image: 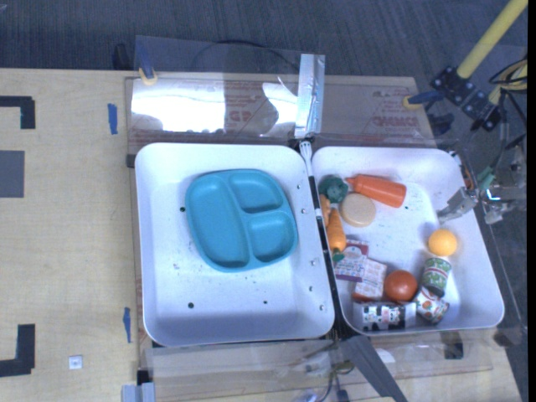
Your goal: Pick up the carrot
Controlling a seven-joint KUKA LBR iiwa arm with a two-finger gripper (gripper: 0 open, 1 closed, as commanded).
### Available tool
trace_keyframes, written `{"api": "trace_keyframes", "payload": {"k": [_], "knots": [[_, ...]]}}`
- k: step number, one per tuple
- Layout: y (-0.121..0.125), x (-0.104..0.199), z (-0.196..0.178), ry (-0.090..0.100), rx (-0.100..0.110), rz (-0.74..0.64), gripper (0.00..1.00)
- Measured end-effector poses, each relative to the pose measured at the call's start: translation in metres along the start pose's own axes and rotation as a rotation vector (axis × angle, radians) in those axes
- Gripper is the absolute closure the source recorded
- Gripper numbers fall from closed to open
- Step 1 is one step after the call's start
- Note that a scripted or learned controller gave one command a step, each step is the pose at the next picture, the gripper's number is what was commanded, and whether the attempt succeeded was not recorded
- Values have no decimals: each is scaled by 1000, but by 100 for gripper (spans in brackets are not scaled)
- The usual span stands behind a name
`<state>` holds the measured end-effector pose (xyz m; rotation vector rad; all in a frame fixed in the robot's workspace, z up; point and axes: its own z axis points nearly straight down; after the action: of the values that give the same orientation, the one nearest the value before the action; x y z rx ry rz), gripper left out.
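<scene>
Well, gripper (481, 193) at the bin's (481, 296) three o'clock, grip state unclear, could grab the neighbouring cookie (360, 210) instead of the carrot (378, 189).

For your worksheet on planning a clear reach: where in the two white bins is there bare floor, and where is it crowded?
Free: the left white bin around the blue divided plastic tray, widest below it; and the right white bin between the orange toy carrot and the small orange ball. Crowded: the right bin's left side and front, with packets and small cans.

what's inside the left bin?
One blue divided plate lying flat in the left bin, its compartments bare. Whatever bin floor lies under the plate is covered.
</scene>
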<state>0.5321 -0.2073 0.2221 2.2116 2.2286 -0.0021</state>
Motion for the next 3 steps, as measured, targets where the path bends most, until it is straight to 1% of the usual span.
{"api": "trace_keyframes", "payload": {"k": [1, 2, 3], "knots": [[34, -16, -10, 1, 0, 12, 0], [-19, -3, 83, 7, 11, -95, 0], [4, -3, 125, 16, -2, -63, 0]]}}
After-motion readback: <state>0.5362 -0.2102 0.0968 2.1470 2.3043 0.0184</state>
